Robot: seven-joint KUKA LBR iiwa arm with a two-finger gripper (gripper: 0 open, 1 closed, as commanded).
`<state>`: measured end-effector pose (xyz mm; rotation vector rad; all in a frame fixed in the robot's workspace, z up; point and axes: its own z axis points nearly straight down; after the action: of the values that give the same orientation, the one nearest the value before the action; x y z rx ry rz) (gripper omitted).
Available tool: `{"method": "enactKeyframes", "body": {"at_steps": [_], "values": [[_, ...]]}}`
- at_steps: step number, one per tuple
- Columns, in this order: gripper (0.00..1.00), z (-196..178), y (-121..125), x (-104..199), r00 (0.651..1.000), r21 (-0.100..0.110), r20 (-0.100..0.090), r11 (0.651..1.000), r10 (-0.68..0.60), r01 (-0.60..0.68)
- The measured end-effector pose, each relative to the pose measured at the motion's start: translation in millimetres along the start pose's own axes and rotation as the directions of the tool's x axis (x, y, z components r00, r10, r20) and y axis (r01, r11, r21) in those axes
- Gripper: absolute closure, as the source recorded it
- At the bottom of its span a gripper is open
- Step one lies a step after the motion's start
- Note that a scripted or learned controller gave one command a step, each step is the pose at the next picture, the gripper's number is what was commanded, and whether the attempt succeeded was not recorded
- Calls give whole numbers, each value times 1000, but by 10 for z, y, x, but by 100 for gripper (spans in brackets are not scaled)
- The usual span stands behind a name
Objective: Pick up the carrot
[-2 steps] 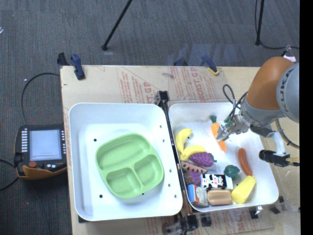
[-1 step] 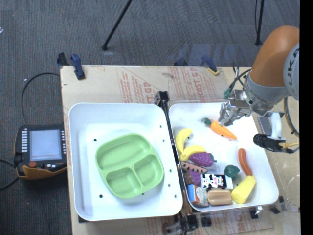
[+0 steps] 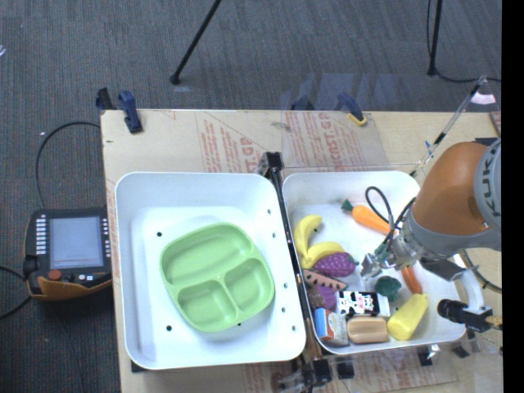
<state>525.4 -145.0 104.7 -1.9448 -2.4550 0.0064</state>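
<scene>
The carrot (image 3: 370,218) lies free near the right bin's (image 3: 327,185) far edge, apart from the crowded toys, while the pincer (image 3: 381,259) hovers nearer the middle, its opening impossible to tell.

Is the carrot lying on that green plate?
No, the carrot lies in the right bin near the bananas, while the green plate sits in the left bin.

I see the carrot (image 3: 368,217) lying flat in the far part of the right bin (image 3: 327,185), orange with a green top. Its top points left and its body slants toward the near right.
</scene>
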Motion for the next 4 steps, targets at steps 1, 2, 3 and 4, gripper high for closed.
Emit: {"method": "enactKeyframes", "body": {"at_steps": [1,2,3,4], "values": [[100,-1365,671,-75,997,-22,9,997,71,-71],[100,174,200,-172,990,-9,4,990,-142,142],[100,-1368,-203,306,994,-18,10,994,-106,106],[100,-1620,-2,1366,994,-7,2,994,-113,113]]}}
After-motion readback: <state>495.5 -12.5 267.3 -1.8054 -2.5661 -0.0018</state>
